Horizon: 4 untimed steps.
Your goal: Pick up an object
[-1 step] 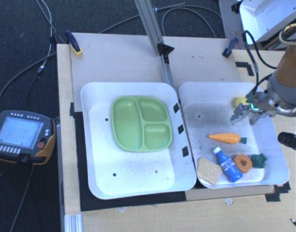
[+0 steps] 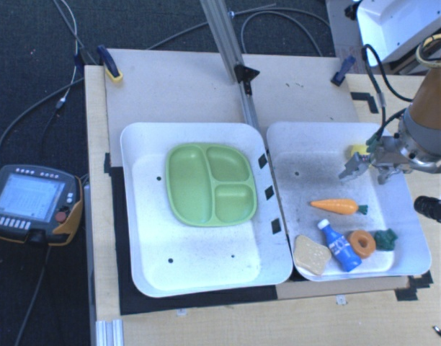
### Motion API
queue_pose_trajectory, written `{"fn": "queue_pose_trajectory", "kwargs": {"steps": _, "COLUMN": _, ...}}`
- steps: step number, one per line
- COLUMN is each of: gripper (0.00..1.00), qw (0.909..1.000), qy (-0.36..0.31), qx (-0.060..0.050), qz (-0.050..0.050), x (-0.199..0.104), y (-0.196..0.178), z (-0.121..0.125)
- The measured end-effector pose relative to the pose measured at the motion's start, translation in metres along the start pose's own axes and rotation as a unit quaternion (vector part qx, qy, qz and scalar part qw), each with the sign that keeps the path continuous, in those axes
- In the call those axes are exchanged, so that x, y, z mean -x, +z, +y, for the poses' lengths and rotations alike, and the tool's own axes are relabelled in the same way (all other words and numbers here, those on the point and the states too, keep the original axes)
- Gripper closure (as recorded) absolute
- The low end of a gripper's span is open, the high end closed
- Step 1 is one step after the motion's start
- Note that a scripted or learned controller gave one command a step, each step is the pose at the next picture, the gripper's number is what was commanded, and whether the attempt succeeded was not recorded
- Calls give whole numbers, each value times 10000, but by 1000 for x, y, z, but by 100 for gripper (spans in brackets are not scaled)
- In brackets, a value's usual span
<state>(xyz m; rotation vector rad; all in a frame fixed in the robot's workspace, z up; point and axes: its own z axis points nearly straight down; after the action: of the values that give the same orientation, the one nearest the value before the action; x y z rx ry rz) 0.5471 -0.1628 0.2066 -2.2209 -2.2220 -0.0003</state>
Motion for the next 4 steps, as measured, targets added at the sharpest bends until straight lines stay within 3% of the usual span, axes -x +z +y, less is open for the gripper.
{"fn": "queue_pose_trajectory", "kwargs": {"steps": 2, "gripper": 0, "qw": 10000, "qy": 0, "qx": -28, "qz": 15, "x": -4, "y": 100, "z": -14}}
{"fn": "queue_pose_trajectory", "kwargs": {"steps": 3, "gripper": 0, "qw": 9999, "qy": -3, "qx": 111, "qz": -52, "x": -1, "y": 114, "z": -7}}
{"fn": "queue_pose_trajectory", "kwargs": {"steps": 4, "gripper": 100, "qw": 9999, "qy": 11, "qx": 149, "qz": -80, "x": 2, "y": 100, "z": -6}}
